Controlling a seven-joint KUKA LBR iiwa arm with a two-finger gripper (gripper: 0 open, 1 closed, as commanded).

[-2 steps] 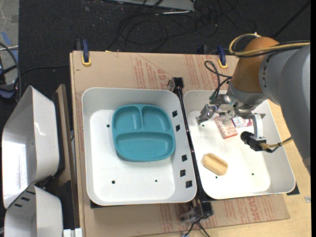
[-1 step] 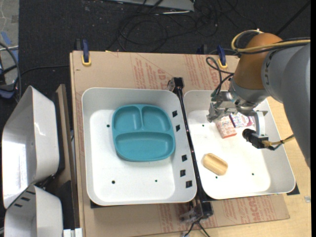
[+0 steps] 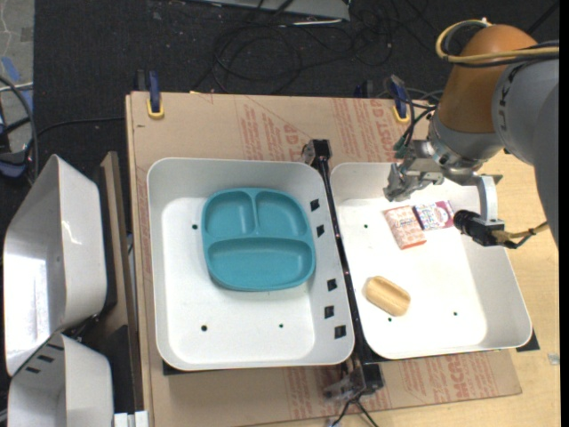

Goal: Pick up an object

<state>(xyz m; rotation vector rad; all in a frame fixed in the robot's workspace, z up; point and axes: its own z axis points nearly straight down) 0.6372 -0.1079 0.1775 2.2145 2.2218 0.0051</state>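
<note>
In the right bin point(image 3: 498, 323) lie a flat red-and-white packet point(image 3: 418, 221) near the back and a tan bread-like piece point(image 3: 388, 294) closer to the front. My gripper point(image 3: 402, 182) hangs over the right bin's back left area, just left of and behind the packet. Nothing shows between its fingers. The left bin point(image 3: 173, 265) holds a teal divided plate point(image 3: 259, 239).
The grey arm with its orange band point(image 3: 476, 69) reaches in from the upper right. A black cable and connector point(image 3: 480, 229) hang beside the packet. White containers point(image 3: 49, 265) stand left of the bench. Cables lie on the dark floor behind.
</note>
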